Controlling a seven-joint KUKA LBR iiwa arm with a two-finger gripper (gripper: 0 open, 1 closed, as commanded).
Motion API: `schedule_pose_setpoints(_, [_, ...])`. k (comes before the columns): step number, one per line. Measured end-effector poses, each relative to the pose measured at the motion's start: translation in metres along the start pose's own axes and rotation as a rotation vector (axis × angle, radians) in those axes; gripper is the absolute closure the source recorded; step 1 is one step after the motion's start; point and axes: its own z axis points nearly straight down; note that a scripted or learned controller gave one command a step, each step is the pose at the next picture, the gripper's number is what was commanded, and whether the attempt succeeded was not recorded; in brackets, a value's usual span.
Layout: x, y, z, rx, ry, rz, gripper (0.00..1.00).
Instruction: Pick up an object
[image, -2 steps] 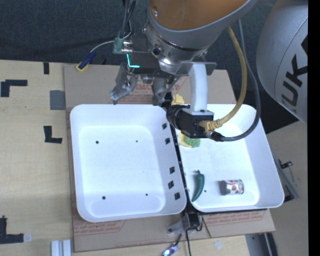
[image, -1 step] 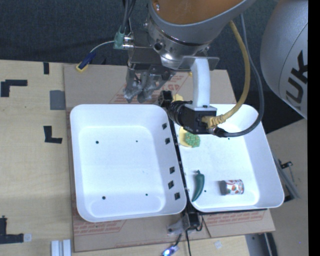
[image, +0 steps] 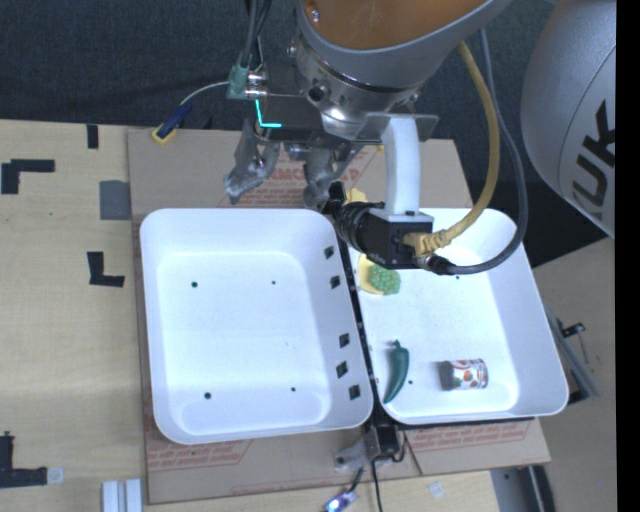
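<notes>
Nearest the camera, at the near edge of the right bin (image: 520, 300), lie two objects: a small cylindrical can with a red and white label (image: 463, 374), on its side, and just left of it a dark green chilli-shaped pepper (image: 398, 368), lying lengthwise close to the bin's left wall. Can and pepper are near each other but apart.

Farther back in the same bin, against the left wall, sits a yellow-green soft-looking lump (image: 380, 279), partly covered by the black block of the arm's wrist assembly. A small yellow piece shows just behind the block; cannot tell whether it is part of the same lump.

Two-finger gripper (image: 285, 178) hangs over the brown cardboard sheet (image: 190, 160) beyond the far rim of the left bin (image: 240, 320), well apart from all three objects. Its grey metal fingers (image: 246, 172) point downward and toward the left; how far the jaws stand apart cannot be told, and nothing is visible between them.

Left bin is a shallow white tray with small dark dots on its floor. Both bins touch along the middle, joined by a row of black clips (image: 345, 340). A yellow hose (image: 487, 150) loops from the arm down to the black block over the right bin.
</notes>
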Motion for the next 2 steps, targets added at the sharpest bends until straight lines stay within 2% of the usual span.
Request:
schedule_pose_setpoints(1, [0.0007,0.0001,-0.01,0.001,0.0,-0.002,1.0])
schedule_pose_setpoints(2, [0.0007,0.0,-0.0095,0.002,-0.001,-0.002,0.0])
